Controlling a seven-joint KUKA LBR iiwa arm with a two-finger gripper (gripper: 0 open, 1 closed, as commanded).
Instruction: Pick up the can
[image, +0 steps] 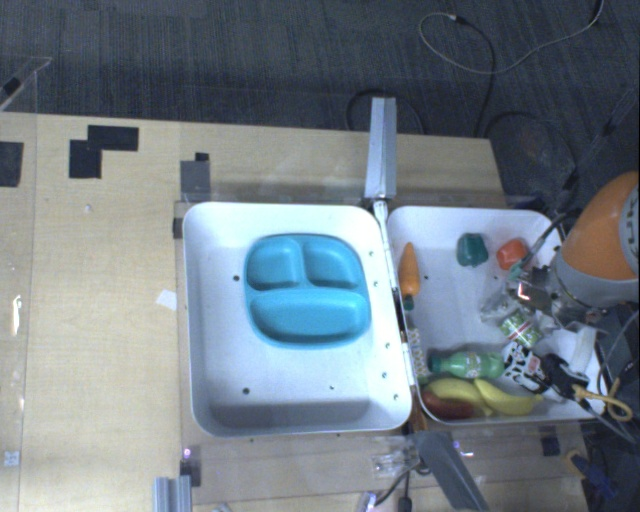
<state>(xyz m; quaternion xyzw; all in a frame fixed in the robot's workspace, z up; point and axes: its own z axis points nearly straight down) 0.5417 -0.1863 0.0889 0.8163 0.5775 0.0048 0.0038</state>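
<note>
Near edge of right bin (470, 215): yellow banana (500, 396) lying left-right, dark red fruit (450, 405) tucked against its near-left side.
Just beyond: green plastic bottle (466, 362) on its side, long axis left-right.
Right of bottle: black-and-white patterned item (518, 364), identity unclear.
Mid right bin: small green-and-silver can (518, 326), apparently tipped, long axis roughly near-left to far-right; label print too small to read, no brand legible.
Directly over and slightly far-right of can: two-finger gripper (527, 296), fingertips lost among metal parts and clutter; open or closed not discernible, nothing visibly held.
Key relation: can lies just near-left of the tool, nearly beneath it; judged a short descent, with finger line set across the can's long axis.
Far right bin: teal rounded object (472, 249), small red-orange object (511, 252).
Left wall of right bin: orange carrot (409, 270), long axis near-far.
Left bin (215, 330): blue three-compartment plastic tray (305, 289).
No readable writing anywhere.
</note>
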